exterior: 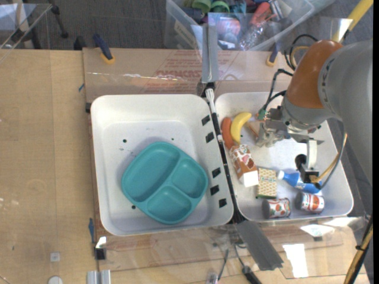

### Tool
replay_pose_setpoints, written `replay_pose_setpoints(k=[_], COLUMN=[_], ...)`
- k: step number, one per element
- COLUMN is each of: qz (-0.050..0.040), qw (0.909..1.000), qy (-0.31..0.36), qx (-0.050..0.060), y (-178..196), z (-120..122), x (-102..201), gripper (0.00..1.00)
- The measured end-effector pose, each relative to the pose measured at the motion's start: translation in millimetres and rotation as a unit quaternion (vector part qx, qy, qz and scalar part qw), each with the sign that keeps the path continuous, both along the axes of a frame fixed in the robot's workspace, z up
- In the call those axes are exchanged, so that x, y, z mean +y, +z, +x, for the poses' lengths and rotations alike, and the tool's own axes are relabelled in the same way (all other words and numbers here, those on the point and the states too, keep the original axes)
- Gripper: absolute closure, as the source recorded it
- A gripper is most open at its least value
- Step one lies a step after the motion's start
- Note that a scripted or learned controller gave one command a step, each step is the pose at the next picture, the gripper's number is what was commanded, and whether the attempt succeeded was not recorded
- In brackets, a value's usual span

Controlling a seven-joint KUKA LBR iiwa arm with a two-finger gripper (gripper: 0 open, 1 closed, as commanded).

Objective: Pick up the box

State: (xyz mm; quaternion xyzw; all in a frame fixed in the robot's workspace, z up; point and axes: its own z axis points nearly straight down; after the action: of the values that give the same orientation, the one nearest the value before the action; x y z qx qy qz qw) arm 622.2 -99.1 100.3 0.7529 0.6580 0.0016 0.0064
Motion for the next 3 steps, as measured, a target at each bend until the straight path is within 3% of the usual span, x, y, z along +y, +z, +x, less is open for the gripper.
replay_pose_setpoints(k=[1,2,3], qz=[0.0,0.0044,0.0039], qw=[1.0,0.9953,0.9768], qy=[0.0,0.096,0.214], qx=[0.0,0.008,0.008], y=[-0.2,22.0,23.8], z=[-0.1,-57.6,-86.5], x=[0.2,5.5,-12.5], gripper=[0.0,0.0,0.0])
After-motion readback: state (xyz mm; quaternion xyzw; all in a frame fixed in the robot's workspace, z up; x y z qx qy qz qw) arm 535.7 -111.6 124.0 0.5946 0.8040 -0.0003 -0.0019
